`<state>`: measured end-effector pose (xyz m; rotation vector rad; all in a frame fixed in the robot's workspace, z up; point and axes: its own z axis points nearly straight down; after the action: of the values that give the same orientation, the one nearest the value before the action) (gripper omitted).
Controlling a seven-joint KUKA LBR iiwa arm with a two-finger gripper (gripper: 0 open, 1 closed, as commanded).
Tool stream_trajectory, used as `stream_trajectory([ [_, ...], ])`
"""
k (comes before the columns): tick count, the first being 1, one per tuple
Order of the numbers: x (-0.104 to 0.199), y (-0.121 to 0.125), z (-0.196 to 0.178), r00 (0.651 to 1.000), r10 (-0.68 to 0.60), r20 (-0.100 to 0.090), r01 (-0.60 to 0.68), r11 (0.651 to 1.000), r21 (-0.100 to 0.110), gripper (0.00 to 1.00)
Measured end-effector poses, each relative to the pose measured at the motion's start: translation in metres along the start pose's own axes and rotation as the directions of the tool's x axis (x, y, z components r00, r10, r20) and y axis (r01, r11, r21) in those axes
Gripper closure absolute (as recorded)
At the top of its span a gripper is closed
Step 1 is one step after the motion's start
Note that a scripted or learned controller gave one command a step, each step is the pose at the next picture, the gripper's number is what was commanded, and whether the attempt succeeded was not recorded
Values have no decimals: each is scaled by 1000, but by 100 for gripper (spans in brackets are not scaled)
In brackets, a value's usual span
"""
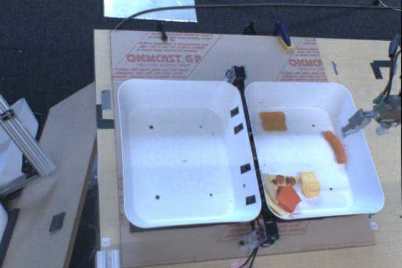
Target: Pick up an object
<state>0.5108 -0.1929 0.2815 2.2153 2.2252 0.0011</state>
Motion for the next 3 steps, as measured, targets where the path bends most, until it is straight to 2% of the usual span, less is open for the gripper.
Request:
stream_trajectory([
  [1,102,15,173,1000,-8,-6,8,1000,7,0],
  [2,93,67,197,1000,-2,0,2,1000,-4,0],
  [3,82,121,196,1000,-3,1,3,1000,-6,0],
])
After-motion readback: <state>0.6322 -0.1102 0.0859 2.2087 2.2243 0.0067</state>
